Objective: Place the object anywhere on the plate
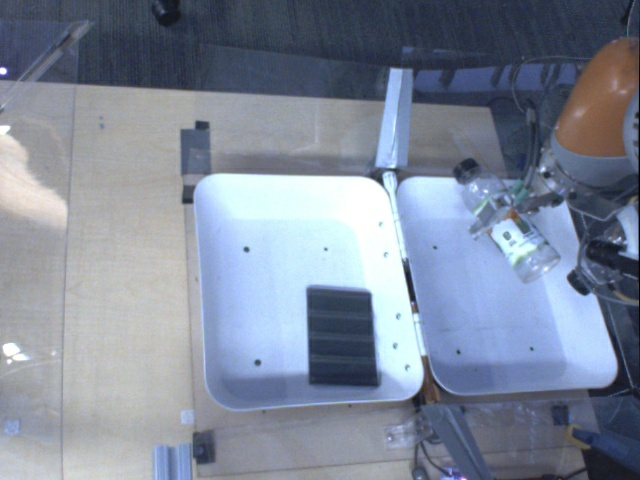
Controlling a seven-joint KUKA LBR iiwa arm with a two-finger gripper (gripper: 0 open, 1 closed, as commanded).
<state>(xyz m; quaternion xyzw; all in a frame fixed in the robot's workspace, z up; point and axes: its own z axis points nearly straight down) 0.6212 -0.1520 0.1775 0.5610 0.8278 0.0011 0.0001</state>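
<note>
Pickup looks like the step in hand: a clear bottle (pixel 505 223) lies tilted in the right bin (pixel 470 353) under the pincer (pixel 520 203), whose grip I cannot tell, well apart from the dark ridged plate (pixel 342 335) in the left bin (pixel 260 218).

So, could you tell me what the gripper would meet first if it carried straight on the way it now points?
The gripper points left and down over the right bin, among a clear bottle. Straight on, it would probably meet that bin's floor first; depth is unclear here.
</note>
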